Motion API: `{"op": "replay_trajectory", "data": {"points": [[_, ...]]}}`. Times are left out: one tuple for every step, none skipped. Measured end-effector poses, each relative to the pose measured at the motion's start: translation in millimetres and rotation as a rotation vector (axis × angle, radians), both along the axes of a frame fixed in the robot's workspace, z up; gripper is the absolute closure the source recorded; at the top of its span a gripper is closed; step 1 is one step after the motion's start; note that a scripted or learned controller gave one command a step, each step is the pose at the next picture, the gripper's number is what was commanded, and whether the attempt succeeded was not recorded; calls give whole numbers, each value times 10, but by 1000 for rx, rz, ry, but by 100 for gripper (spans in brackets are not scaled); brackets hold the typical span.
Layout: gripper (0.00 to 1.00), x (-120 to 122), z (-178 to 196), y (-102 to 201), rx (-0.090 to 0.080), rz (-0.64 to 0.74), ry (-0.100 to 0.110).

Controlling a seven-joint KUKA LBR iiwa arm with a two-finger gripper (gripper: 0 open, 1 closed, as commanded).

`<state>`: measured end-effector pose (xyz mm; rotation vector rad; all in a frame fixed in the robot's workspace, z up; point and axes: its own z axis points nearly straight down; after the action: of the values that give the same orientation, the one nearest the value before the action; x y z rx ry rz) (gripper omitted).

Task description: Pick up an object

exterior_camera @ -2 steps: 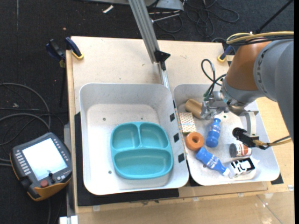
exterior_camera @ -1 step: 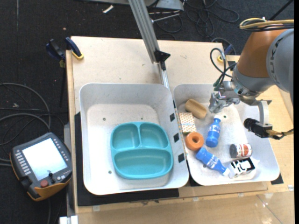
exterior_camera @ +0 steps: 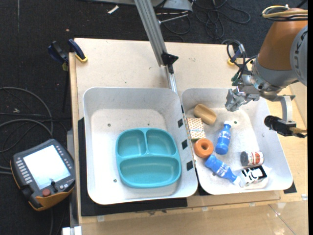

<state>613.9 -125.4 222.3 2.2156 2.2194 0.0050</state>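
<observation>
White, shallow bins sit side by side on the pale desk (exterior_camera: 122, 62). Left bin (exterior_camera: 98, 106): a teal divided tray (exterior_camera: 146, 158) with three compartments lies flat near its centre. Right bin (exterior_camera: 274, 155): a tan bread-shaped item (exterior_camera: 205, 113) lies toward the far left corner; just below it a small patterned box (exterior_camera: 195, 129) rests beside the wall shared with the left bin. An orange ring (exterior_camera: 203, 147) lies near the bin's middle, with an upright-looking blue bottle (exterior_camera: 223, 138) just to its right and a second blue bottle (exterior_camera: 220, 168) lying on its side below the ring. A small red-and-white can (exterior_camera: 252, 158) and a black-and-white item (exterior_camera: 254, 173) occupy the near right corner.

Grey arm with orange band (exterior_camera: 286, 40) enters from the right; its claw (exterior_camera: 234, 103) hangs over the far part of the right bin, between the bread-shaped item and the bin's right wall, above the upright blue bottle. Whether the claw is spread or closed cannot be told; nothing is seen in it. A metal pole (exterior_camera: 154, 31) crosses the desk diagonally.
</observation>
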Motion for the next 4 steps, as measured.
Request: {"op": "replay_trajectory", "data": {"points": [[100,14,535,1,0,1,-1],[100,22,366,537,3,6,7],[100,102,219,1086,3,6,8],[100,208,258,1643,4,7,4]]}}
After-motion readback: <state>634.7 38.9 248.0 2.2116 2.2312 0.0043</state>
